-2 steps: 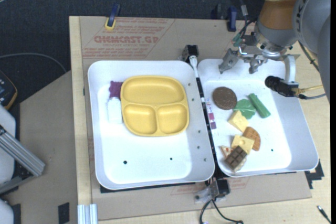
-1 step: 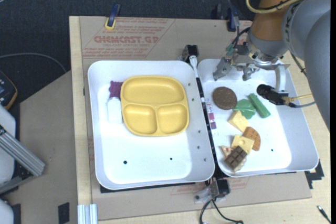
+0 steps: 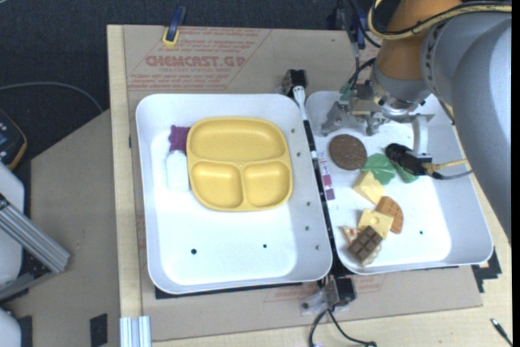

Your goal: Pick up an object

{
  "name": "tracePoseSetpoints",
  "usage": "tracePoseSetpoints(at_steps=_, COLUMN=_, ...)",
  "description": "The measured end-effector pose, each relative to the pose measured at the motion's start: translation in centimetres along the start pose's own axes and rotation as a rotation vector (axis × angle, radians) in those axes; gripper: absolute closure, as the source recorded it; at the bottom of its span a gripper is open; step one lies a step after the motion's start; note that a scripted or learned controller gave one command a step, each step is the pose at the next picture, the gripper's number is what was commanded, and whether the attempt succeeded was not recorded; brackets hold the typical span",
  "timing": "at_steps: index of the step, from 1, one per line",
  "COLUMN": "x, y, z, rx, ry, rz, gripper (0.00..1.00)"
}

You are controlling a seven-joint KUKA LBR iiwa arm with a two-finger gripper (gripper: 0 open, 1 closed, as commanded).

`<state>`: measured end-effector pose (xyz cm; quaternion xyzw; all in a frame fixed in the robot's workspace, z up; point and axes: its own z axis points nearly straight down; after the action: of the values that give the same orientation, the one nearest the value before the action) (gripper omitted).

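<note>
Pincer of mine hangs low over the far end of the right bin, and whether it is wide or narrow I cannot tell from up here. Just beside it lies the brown disc, with the green piece next to that and the yellow bits, cracker and chocolate farther toward the near rim. To do this well I judge I should settle on the disc alone, centre over it, come straight down clear of the bin wall, and lift only once it sits squarely between the pads.
</note>
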<state>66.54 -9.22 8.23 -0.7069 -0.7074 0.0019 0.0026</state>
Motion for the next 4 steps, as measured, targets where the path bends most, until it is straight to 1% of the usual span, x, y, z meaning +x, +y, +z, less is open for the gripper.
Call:
tracePoseSetpoints(at_steps=1, x=0.0, y=0.1, z=-1.4, rx=-0.007, ry=-0.001, rz=0.001, gripper=1.00)
tracePoseSetpoints(at_steps=2, x=0.1, y=-0.5, z=-7.5, rx=-0.014, ry=-0.003, rz=0.002, gripper=1.00)
tracePoseSetpoints(at_steps=3, x=0.0, y=-0.2, z=-12.0, rx=-0.015, ry=-0.003, rz=0.000, gripper=1.00)
tracePoseSetpoints(at_steps=4, x=-0.1, y=-0.1, z=-14.4, rx=-0.012, ry=-0.002, rz=0.000, gripper=1.00)
